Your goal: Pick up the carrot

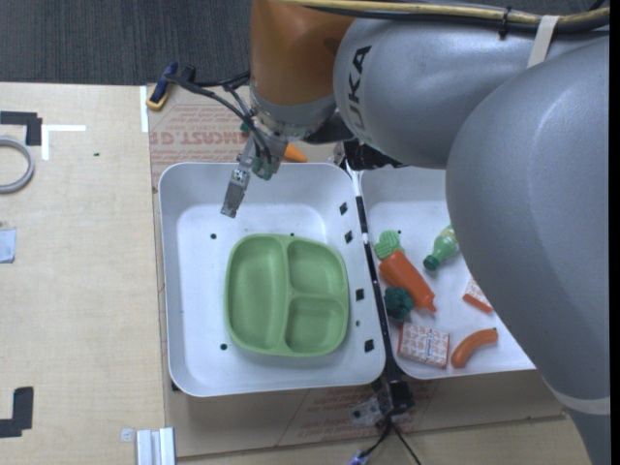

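Observation:
The carrot [409,273], orange with a green leafy top, lies in the right bin [412,190] near its left wall, pointing down and to the right. My gripper [240,184] hangs over the back part of the left bin [194,260], just behind the green plate. It is well to the left of the carrot and apart from it. I see nothing held in it. The grey arm covers much of the right bin's far and right side.
A green divided plate [288,294] lies in the left bin. Around the carrot lie a green bottle [441,248], a dark green broccoli piece [398,302], a patterned box [424,344], a sausage [473,347] and a small red piece [477,303].

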{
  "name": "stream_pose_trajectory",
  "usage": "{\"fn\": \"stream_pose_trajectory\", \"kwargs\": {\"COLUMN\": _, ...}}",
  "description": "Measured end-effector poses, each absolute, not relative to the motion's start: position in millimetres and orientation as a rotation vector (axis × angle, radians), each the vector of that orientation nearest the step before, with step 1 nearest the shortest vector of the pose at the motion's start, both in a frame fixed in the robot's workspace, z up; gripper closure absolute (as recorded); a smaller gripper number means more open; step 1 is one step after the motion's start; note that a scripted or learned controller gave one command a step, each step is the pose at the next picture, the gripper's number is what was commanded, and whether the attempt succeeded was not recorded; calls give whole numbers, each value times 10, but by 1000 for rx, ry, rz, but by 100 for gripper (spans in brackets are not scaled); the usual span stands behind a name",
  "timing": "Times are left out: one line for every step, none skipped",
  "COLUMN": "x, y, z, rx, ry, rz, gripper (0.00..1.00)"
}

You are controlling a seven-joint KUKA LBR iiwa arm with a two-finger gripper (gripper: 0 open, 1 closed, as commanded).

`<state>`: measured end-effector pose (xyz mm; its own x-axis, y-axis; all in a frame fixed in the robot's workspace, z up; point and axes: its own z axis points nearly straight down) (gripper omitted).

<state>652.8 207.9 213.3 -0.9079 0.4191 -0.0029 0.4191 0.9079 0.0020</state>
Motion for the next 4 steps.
{"fn": "stream_pose_trajectory", "kwargs": {"x": 6485, "y": 2288, "z": 1712, "rx": 967, "ry": 2988, "rz": 0, "gripper": 0}}
{"fn": "stream_pose_trajectory", "kwargs": {"x": 6484, "y": 1927, "z": 1110, "rx": 1363, "ry": 2829, "rz": -1, "gripper": 0}}
{"fn": "stream_pose_trajectory", "kwargs": {"x": 6563, "y": 1212, "z": 1589, "rx": 1494, "ry": 2762, "rz": 0, "gripper": 0}}
{"fn": "stream_pose_trajectory", "kwargs": {"x": 6589, "y": 1189, "z": 1319, "rx": 1589, "ry": 2710, "rz": -1, "gripper": 0}}
